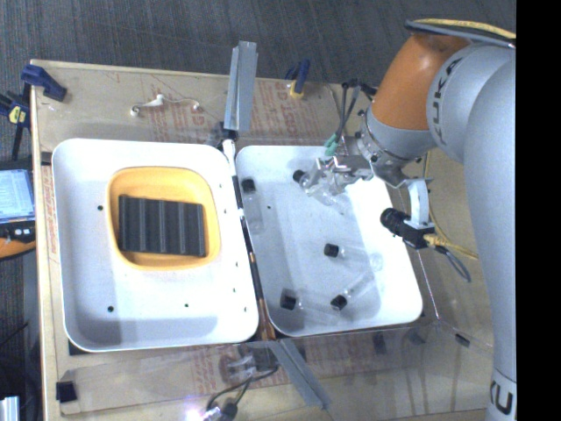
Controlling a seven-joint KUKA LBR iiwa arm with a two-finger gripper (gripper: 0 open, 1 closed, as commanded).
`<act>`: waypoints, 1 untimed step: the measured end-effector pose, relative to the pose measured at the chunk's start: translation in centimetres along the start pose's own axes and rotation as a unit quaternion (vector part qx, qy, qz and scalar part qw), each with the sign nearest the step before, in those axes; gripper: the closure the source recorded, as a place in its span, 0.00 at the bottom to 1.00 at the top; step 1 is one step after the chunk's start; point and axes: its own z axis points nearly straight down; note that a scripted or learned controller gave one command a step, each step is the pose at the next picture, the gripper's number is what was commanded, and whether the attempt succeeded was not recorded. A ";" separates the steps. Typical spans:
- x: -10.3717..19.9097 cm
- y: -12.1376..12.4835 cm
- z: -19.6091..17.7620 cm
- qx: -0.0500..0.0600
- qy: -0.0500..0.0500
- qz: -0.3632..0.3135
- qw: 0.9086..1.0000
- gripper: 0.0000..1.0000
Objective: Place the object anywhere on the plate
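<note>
Presently the claw (337, 169) is set low over the far end of the right bin (403, 310), among wiring and glassy clutter. Whether it is wide or narrow cannot be told, and nothing can be confirmed in its grasp.

Just under and beside the claw, a clear, glinting item (317, 185) is seen against the white floor; its outline is too faint to be named. Further toward the near end of the same bin, small black pieces (330, 250) are scattered well apart, with another clear piece (364, 279) between two of them. Any one of these could be taken for the task's object; which one cannot be settled.

Well away from the claw, across the divider, the yellow plate (200, 187) is seated in the left bin (88, 323). A dark ridged block (162, 226) is laid on the plate and covers most of its middle.

The step in hand is judged to be the pick, not the placing. A confirmed grip is called for next, then a lift clear of the bin wall and a carry across to the plate, where the bare yellow margin is narrow.

The arm's upper links are cut off at the frame edge.
</note>
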 end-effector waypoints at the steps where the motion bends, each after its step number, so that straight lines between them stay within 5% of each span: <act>1: 4.9 2.1 -1.2 0.000 0.000 -0.124 0.992 1.00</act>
